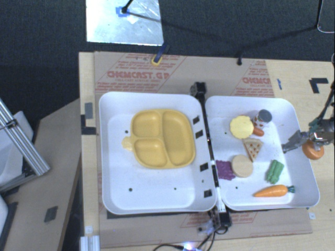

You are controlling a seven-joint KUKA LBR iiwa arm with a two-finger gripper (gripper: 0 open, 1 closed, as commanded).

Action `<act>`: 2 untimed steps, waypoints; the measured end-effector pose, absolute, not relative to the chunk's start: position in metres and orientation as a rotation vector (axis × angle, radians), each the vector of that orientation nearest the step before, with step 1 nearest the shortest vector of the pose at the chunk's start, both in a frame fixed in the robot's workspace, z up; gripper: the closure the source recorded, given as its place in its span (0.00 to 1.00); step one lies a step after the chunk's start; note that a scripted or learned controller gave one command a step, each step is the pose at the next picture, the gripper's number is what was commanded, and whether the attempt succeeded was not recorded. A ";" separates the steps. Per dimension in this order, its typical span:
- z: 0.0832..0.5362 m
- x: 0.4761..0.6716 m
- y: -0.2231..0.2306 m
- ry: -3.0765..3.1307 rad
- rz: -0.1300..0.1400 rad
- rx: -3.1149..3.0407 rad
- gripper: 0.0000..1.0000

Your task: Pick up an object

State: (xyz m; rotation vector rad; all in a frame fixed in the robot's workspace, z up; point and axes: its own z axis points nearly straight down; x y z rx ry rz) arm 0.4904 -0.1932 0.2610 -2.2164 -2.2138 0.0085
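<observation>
- Nearest us, the carrot lies at six o'clock in the right bin.
- We see the gripper at that bin's three o'clock edge; whether it grips anything, we cannot tell.
- At nine o'clock, the yellow plate fills the left bin.

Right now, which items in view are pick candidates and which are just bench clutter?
Pick candidates, all in the right bin:
carrot
green pickle
yellow round piece
pizza slice
tan round cookie
purple piece
small dark-capped jar

Just lying about:
yellow divided plate in the left bin
metal sheet beyond the bench
gripper sits at the right bin's right edge
</observation>
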 end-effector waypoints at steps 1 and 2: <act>0.267 0.493 -0.192 -2.226 -0.001 -2.219 0.00; 0.225 0.492 -0.188 -2.224 -0.001 -2.220 0.00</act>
